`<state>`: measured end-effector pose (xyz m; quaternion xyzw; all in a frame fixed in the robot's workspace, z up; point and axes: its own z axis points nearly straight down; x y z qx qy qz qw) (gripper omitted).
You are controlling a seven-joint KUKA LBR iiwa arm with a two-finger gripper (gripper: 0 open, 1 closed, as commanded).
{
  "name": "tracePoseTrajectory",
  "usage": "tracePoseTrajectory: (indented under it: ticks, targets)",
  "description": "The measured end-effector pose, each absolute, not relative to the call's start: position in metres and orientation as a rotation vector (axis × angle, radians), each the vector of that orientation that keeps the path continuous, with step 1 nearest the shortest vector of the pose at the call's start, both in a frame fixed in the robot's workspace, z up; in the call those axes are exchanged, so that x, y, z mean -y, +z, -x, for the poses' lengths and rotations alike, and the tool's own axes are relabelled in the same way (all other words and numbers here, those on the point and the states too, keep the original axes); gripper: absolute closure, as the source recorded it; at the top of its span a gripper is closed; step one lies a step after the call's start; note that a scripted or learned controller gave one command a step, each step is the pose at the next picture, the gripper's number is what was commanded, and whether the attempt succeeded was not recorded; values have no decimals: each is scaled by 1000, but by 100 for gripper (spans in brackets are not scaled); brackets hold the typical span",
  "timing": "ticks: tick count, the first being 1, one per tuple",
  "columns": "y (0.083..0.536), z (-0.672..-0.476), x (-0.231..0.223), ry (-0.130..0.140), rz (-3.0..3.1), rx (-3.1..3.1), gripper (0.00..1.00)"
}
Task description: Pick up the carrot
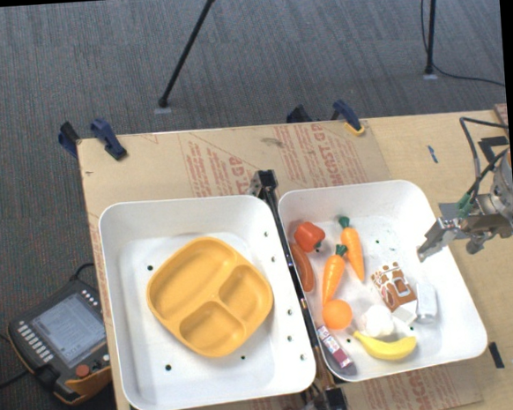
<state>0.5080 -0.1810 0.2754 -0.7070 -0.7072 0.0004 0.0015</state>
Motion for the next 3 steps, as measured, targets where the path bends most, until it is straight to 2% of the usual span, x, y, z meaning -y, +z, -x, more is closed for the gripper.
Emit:
tracePoseTrajectory:
  ticks: [1,2,3]
  targets:
    - [158,-539,110,4,2215,2219,0]
    - [89,-592,81,2,2220,2221,0]
    - [99,-592,82,2,2223,2215,100]
